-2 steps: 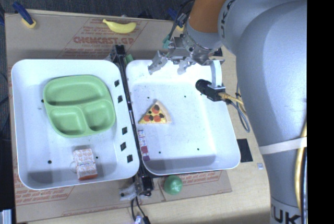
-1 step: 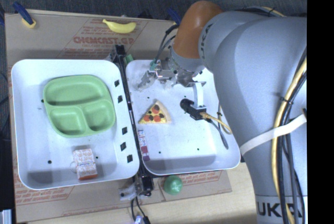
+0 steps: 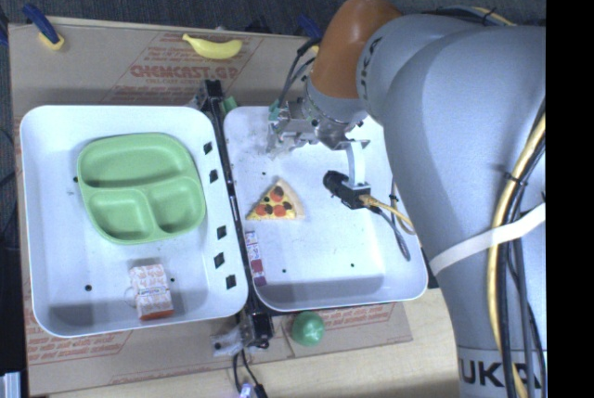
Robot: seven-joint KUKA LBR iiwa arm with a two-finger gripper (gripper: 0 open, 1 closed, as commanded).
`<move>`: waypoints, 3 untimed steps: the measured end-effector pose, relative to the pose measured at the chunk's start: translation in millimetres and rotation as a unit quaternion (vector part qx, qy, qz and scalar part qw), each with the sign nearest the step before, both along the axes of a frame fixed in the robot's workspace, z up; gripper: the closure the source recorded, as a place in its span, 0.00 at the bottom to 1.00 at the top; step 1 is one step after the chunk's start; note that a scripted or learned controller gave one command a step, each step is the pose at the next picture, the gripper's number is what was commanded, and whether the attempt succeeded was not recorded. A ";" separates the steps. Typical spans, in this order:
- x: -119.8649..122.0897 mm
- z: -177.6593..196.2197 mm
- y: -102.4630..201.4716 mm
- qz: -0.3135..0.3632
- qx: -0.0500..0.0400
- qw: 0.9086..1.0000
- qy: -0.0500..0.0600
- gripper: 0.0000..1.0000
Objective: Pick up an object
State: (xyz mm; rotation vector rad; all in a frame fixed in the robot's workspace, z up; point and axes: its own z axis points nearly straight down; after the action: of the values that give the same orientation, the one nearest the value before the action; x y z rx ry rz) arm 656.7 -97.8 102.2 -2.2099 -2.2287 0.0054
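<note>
My claw (image 3: 295, 134) hangs low in the 11 o'clock corner of the right bin (image 3: 320, 262), close over its floor. From this slanted view I cannot tell whether it is apart or together, and I see nothing held in it. So I judge the pick has not been made and the whole job is left: close on something, then lift it clear.

The nearest thing is the pizza slice (image 3: 276, 203). It lies flat on the right bin's floor at about 6 o'clock from my claw, near but apart from it, close to the wall shared with the left bin (image 3: 51, 229). The left bin holds a green divided tray (image 3: 141, 186) in its upper half. A small wrapped carton (image 3: 150, 289) sits at 6 o'clock from that tray. Outside the bins, a banana (image 3: 213, 45) lies on the cardboard at 12 o'clock and a green ball (image 3: 307, 327) at 6 o'clock.

My arm (image 3: 445, 109) comes in from 3 o'clock, its bulk covering the right bin's far side. The orange band (image 3: 357, 39) sits at about 1 o'clock from my claw, and the wrist is bent down and leftward into the corner.
</note>
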 end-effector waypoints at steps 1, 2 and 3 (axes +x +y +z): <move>-8.7 91.7 85.6 0.000 0.001 1.000 -0.003 1.00; -9.6 90.1 84.1 -0.001 0.001 1.000 -0.001 0.00; -0.2 90.1 50.7 -0.002 0.000 1.000 -0.002 0.00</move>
State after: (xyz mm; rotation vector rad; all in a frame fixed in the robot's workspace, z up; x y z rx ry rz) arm 656.5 -47.1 192.2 -2.2169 -2.2249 0.0014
